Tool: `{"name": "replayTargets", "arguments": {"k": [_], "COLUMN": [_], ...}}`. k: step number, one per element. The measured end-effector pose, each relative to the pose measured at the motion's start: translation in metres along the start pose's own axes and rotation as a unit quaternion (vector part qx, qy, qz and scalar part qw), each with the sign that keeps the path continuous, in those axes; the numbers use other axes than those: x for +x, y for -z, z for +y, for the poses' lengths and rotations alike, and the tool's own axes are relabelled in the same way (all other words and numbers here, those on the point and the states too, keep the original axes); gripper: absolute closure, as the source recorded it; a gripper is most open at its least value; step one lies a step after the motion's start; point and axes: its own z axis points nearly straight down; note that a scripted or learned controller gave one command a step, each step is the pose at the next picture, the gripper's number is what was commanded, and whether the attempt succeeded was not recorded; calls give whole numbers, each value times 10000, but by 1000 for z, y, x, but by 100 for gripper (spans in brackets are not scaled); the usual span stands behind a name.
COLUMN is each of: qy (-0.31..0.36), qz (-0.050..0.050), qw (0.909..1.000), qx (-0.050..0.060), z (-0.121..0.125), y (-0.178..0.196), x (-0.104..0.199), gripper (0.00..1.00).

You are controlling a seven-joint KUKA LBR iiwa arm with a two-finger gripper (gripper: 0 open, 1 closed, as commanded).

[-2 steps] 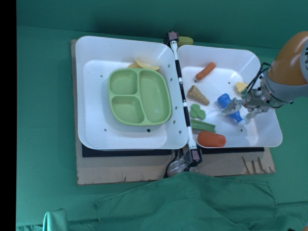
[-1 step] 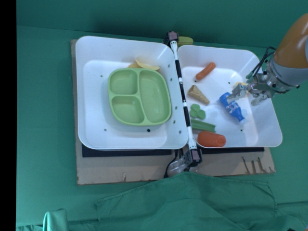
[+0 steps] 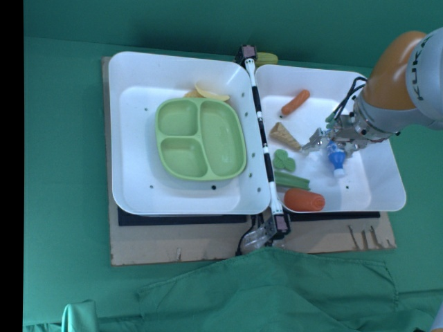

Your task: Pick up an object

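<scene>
We see the gripper (image 3: 331, 141) low over the right bin (image 3: 377, 185), reaching in from the right on the grey arm with its orange band (image 3: 394, 64). How it is set and whether it has hold of anything we cannot tell; the metal parts blur together from this height.

Just beneath and slightly right of the gripper lies a small blue and white bottle (image 3: 336, 160), its long axis running roughly up and down the view, cap end toward the bottom. We judge this the likeliest target, since it is the nearest thing, almost touching the gripper.

Moving outward to the left, a tan cone-shaped wedge (image 3: 285, 136) lies near, pointing toward the gripper. Above it rests a small carrot (image 3: 295, 102), tilted. Lower left we find green round pieces (image 3: 284, 161), a green stalk (image 3: 291, 180), and a fat orange-red piece (image 3: 304, 200) near the bin's front edge.

The left bin (image 3: 131, 88) holds a green divided plate (image 3: 201, 139), with a yellow piece (image 3: 211, 92) behind it.
</scene>
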Motion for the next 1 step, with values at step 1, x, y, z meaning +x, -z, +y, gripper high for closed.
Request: {"name": "replayTargets", "arguments": {"k": [1], "qy": [19], "qz": [35], "qw": [10000], "qx": [4], "z": [-27], "y": [71], "x": [50], "gripper": [0]}}
